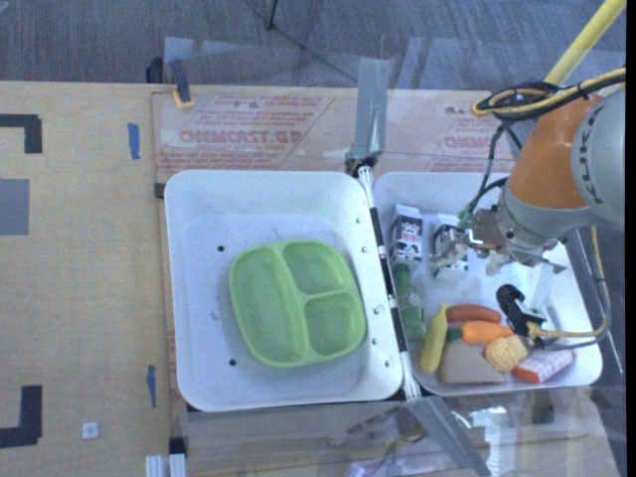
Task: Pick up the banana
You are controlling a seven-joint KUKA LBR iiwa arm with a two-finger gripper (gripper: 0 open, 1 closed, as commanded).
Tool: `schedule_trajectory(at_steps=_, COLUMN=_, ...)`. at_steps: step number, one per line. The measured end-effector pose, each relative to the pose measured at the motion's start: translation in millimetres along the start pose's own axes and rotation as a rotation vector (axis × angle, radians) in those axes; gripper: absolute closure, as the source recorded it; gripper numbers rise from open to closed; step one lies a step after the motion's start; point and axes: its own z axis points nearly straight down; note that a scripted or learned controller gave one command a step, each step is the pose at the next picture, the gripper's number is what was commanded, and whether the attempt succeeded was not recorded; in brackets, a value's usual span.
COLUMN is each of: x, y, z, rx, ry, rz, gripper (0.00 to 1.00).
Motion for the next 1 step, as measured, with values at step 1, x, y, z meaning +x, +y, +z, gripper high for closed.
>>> schedule_trajectory(at_steps=1, x=6.5, y=-68.5, z=26.5, rx=-0.02, ry=0.0, rz=0.227, gripper=0.0)
